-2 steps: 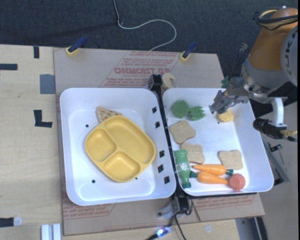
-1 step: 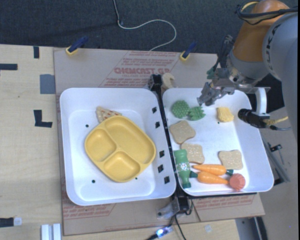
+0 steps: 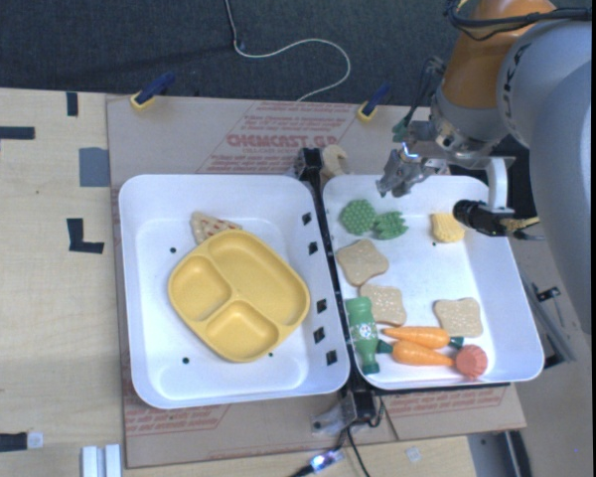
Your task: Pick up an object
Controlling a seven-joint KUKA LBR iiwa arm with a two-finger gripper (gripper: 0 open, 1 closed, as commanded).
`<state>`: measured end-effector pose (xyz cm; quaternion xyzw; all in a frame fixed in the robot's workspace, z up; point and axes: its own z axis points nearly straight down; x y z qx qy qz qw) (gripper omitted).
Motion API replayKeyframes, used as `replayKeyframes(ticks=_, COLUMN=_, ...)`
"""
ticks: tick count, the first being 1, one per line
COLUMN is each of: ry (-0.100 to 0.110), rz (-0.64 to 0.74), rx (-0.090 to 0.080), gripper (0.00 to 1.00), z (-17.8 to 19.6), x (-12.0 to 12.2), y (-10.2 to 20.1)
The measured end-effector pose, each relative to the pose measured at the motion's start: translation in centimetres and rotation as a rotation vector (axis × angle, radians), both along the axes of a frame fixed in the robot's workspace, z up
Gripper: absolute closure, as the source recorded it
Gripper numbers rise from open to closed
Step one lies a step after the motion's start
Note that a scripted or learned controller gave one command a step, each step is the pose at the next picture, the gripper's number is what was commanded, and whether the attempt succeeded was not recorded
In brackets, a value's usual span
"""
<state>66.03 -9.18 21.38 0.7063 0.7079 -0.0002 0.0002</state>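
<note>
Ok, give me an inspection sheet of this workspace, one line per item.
Surface: two white bins, left bin, right bin, on a cardboard sheet.
Job's things: right bin holds broccoli, three bread slices, carrots, green bottle, yellow piece.
Clutter: yellow divided tray in left bin, over a waffle piece.
Gripper: gripper above the right bin's far edge, holding nothing seen.
Cables: white cable beyond the bins.
Surroundings: blue clamps.

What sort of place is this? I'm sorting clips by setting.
Likely a robot lab test bench, not a kitchen: a robot arm over two white bins, toy food such as plastic carrots, and cardboard clamped to the bench.
</note>
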Motion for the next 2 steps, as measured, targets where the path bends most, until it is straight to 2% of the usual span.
replayKeyframes(ticks=1, ry=0.000, rz=-0.001, rx=0.000, gripper=1.00, z=1.8, x=-0.5, y=0.8)
replayKeyframes(ticks=2, ry=0.000, rz=-0.001, rx=-0.002, gripper=1.00, z=1.0, x=0.9, y=-0.3)
